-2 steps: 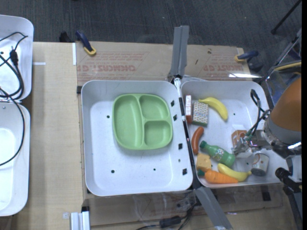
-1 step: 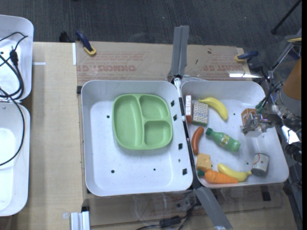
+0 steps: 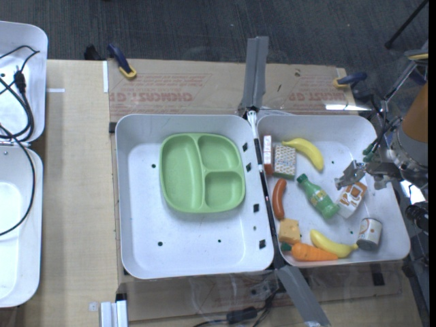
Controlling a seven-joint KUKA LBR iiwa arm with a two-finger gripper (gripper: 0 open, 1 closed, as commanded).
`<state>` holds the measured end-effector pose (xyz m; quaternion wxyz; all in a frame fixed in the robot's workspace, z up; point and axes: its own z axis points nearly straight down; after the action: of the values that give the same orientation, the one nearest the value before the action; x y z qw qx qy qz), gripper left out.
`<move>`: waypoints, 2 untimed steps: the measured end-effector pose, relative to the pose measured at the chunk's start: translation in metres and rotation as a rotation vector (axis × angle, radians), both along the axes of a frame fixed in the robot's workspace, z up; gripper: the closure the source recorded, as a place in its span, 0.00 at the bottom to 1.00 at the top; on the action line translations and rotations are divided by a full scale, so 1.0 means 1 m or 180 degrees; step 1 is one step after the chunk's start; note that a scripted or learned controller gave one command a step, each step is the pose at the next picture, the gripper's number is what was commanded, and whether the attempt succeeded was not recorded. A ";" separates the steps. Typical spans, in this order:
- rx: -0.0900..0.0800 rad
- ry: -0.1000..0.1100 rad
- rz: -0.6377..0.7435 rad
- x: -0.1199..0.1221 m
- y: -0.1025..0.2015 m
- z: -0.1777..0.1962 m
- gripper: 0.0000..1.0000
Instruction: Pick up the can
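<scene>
Camera view, largest to smallest. Left bin [image 3: 133, 203]: holds green tray [image 3: 202, 172]. Right bin [image 3: 388, 182]: holds clutter. Arm [image 3: 415, 125]: enters from right, over right bin's right side. Gripper [image 3: 351, 174]: low beside carton [image 3: 353, 197]; finger state cannot be told. Bananas: one upper middle [image 3: 304, 151], one by front wall [image 3: 332, 243]. Green bottle [image 3: 317, 196], carrot [image 3: 310, 253], sausage [image 3: 279, 199], box [image 3: 283, 161]. Can [image 3: 368, 234]: front right corner, lying tilted, apart from gripper, past carton toward front wall and slightly right; probable next move a short shift that way, then descent.
</scene>
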<state>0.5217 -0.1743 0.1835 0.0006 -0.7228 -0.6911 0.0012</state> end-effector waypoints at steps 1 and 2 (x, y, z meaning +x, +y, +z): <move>0.0033 0.0020 -0.0348 -0.041 -0.033 -0.090 0.00; 0.0028 0.0008 0.0224 -0.044 -0.037 -0.093 0.00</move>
<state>0.4775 -0.2116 0.0905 0.0046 -0.6980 -0.7161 -0.0009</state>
